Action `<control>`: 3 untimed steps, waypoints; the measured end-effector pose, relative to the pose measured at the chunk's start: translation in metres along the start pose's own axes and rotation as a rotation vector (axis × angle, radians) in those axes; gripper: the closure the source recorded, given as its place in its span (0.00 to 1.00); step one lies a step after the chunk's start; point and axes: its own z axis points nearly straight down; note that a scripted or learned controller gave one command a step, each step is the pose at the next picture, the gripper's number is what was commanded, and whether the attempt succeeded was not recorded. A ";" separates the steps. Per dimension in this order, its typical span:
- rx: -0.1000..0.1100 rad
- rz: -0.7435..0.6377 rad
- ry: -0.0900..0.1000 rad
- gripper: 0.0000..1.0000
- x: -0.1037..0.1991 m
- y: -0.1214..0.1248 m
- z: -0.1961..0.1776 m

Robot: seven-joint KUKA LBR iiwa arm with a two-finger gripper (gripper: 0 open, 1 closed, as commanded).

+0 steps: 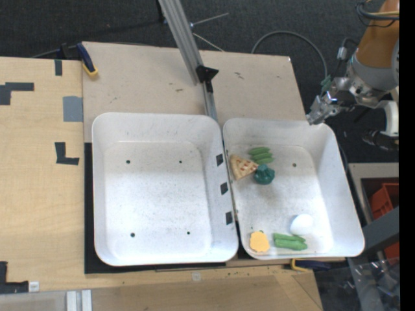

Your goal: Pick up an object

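The right bin (337,167) holds several small objects. A green pod (260,153), a tan pizza slice (243,167) and a dark teal lump (264,175) cluster near its left wall. Along the front lie an orange piece (259,241), a green bean shape (289,241) and a white ball (301,223). My gripper (319,112) hangs at the bin's far right corner, above the rim and away from all the objects. Nothing shows between its tips.
The left bin (104,173) sits beside the right one, with black clips joining the shared wall. A slanted metal rail (185,37) runs down to the bins' far edge. A cable loops over the bench behind the right bin.
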 end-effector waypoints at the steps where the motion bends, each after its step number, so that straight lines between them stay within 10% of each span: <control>1: 0.010 0.000 0.001 1.00 0.001 0.000 0.024; 3: 0.008 -0.005 0.004 1.00 0.106 0.005 0.009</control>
